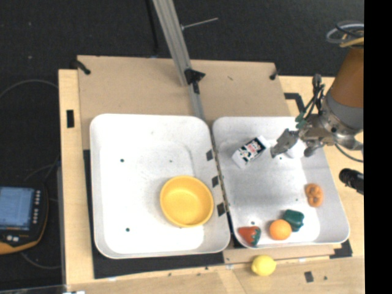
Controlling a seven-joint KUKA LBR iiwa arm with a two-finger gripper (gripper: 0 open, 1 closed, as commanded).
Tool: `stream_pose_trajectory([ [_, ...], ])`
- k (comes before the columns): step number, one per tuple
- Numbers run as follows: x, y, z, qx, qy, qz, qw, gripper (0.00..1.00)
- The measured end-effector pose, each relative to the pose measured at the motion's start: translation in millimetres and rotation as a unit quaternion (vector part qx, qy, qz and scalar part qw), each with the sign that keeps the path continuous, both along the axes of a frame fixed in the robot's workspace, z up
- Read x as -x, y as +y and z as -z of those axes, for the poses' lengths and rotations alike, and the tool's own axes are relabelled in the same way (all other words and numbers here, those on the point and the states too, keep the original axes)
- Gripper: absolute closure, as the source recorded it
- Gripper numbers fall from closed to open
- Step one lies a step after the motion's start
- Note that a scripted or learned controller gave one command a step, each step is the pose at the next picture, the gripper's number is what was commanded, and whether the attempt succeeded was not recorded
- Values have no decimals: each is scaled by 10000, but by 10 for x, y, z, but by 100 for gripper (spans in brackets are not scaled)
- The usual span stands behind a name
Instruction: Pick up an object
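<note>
Carton (pixel 250 150), small, light and stiff, lies just left of my open, empty claw (pixel 295 144); I'd pinch its flat sides.

Gripper (pixel 296 146) spread (arm low, slanted)

Two bins (pixel 110 133); one yellow bowl (pixel 186 201), one carton (pixel 249 150), one orange (pixel 280 229), one lemon (pixel 263 265), one green piece (pixel 294 218), one red piece (pixel 248 234), one tan piece (pixel 314 194)

Open floor mid right bin (pixel 278 185), carton (pixel 249 150) beside claw (pixel 296 146).
</note>
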State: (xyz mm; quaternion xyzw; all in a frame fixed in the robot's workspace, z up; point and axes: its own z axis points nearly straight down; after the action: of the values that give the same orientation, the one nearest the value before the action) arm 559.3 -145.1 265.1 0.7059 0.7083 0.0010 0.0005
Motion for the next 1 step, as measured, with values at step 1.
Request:
stream_pose_trajectory([
  [1, 0, 0, 0, -1, -2, 4, 10000, 0],
])
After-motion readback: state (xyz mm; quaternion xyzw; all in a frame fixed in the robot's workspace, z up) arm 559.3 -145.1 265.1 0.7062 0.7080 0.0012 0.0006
